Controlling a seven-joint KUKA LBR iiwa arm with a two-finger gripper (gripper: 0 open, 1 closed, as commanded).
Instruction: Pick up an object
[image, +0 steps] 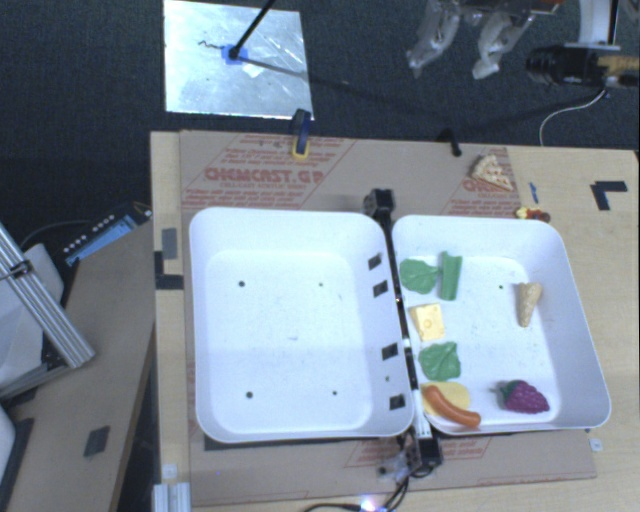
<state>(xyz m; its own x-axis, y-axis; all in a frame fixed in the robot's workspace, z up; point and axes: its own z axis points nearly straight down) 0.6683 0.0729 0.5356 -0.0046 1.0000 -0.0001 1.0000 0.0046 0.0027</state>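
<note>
My gripper (462, 50) hangs at the top of the view, high above the far edge of the bench, with its two pale fingers spread apart and nothing between them. The right bin (570, 300) holds several toy foods: a green leaf (418, 275), a green pod (450, 276), a yellow cheese square (428, 322), another green leaf (439, 358), a sausage on a yellow piece (450, 402), a purple grape bunch (523, 397) and a beige cone (527, 302).
The left bin (280, 320) lies beside the right one, joined by a black hinge strip (390, 300). A pizza slice toy (492, 172) and a small red-yellow item (532, 213) lie on the cardboard behind the right bin. A yellow clamp (300, 140) stands at the far edge.
</note>
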